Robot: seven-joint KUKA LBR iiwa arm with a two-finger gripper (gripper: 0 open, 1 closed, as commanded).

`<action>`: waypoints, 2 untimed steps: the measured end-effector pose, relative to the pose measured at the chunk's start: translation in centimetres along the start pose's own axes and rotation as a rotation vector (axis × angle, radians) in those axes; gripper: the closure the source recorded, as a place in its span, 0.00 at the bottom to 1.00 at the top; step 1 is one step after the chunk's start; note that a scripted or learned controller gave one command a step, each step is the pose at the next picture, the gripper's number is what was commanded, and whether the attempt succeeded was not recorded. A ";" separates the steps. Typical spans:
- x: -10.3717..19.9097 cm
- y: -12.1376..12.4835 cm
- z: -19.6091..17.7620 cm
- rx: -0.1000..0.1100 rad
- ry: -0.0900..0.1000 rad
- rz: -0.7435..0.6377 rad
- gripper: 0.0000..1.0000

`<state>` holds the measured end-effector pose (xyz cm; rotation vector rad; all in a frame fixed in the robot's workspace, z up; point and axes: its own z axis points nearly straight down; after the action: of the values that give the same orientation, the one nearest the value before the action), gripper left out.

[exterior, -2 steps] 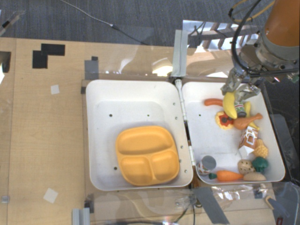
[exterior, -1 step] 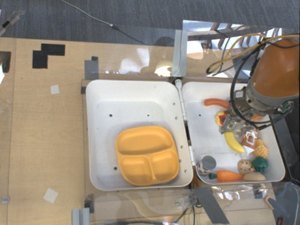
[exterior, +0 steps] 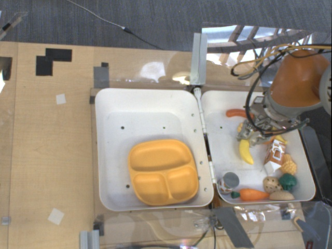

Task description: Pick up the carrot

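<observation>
A: What takes up the most room on the bench [exterior: 46, 165]?

B: The two white bins, side by side. The left bin [exterior: 111, 139] bears a yellow divided plate [exterior: 163, 171] toward its near edge, with one long compartment at the back and two smaller ones in front. The right bin [exterior: 215, 113] holds all the small things.

A: And the arm?

B: The arm [exterior: 295, 82] comes in from the right, its orange band sitting above the far right part of the right bin. Black cables loop around it. The gripper [exterior: 250, 133] hangs below the wrist over the middle of that bin, just above the top end of a yellow banana [exterior: 246, 153].

A: Is the pincer apart or together?

B: That cannot be told; the wrist and cables blur that part from above.

A: Where is the carrot?

B: The carrot [exterior: 252, 194] lies on its side along the near wall of the right bin, orange with a green tip pointing left, well apart from the gripper. A small grey cup [exterior: 229, 180] stands just beside its left end. To its right sit a speckled tan ball [exterior: 271, 183], a pale oval piece [exterior: 281, 195] and a green lump [exterior: 288, 181].

A: Anything else in there?

B: A white and orange carton [exterior: 274, 154] beside the banana, a yellow textured piece [exterior: 289, 165] next to it, and a red-orange sausage shape [exterior: 234, 113] near the far side
</observation>
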<state>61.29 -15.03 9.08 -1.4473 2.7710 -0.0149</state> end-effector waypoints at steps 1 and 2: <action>-3.9 3.4 -15.6 0.003 -0.003 -0.202 1.00; -3.6 4.5 -3.6 -0.023 0.005 -0.243 1.00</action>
<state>59.59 -9.54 12.67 -1.7820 2.5881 0.0107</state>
